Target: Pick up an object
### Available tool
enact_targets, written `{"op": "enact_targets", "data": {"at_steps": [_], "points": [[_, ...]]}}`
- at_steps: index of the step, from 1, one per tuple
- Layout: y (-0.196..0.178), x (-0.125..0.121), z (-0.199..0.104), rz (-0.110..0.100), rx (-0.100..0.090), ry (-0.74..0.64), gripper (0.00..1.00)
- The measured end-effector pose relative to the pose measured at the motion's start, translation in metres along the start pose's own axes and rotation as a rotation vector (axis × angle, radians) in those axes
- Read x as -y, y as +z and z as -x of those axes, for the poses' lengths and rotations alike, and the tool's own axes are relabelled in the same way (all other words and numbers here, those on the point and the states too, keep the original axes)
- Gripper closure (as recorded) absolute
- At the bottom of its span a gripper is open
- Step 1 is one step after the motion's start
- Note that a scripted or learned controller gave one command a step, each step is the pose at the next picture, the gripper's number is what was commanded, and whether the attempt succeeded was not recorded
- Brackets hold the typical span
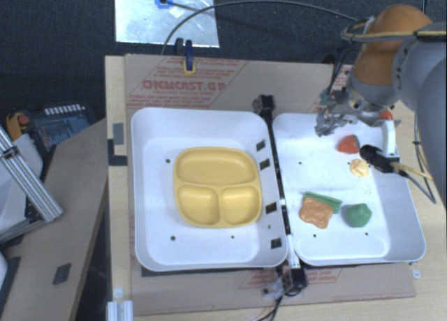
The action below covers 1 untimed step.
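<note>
Camera view: jaws hover over the right bin (405, 243), their opening unreadable; red object (348, 145) lies just beside, ungrasped.

A robotics laboratory, probably a test cell. Two shallow white plastic bins (209, 125) sit side by side on a brown cardboard-covered tabletop (209, 79); a grey industrial arm with an orange band (391, 40) reaches in, cables (279, 7) trail across dark carpet (56, 33), and an aluminium extrusion rail (24, 176) stands nearby.
</note>
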<state>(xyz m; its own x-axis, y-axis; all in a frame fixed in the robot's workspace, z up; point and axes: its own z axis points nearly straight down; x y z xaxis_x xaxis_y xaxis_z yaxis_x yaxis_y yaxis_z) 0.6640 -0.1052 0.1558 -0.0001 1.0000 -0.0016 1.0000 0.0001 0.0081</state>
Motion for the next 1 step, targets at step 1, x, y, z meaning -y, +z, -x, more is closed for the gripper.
{"op": "enact_targets", "data": {"at_steps": [1], "points": [[-0.0657,-0.0027,0.0015,0.001,0.0,-0.004,1.0]]}}
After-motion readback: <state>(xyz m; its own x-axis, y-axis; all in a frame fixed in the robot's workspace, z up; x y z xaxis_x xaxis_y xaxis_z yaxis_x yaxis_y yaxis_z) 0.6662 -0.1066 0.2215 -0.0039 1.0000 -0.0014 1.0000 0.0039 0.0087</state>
